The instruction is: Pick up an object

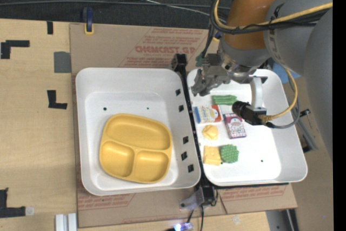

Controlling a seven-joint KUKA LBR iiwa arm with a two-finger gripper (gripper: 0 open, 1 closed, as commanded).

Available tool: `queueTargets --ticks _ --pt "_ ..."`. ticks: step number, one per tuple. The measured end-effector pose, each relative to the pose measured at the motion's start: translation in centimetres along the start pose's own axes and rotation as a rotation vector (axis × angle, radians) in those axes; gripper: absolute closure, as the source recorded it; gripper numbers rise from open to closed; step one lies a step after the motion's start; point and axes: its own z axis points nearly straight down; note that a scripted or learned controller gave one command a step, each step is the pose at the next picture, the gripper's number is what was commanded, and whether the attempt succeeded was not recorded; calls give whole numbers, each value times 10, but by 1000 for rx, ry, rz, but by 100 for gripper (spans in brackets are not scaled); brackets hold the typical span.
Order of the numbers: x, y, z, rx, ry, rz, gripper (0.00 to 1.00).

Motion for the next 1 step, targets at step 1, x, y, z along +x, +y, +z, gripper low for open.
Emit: queueTargets --ticks 1 --pt "60 3 2 0 0 -1 100"
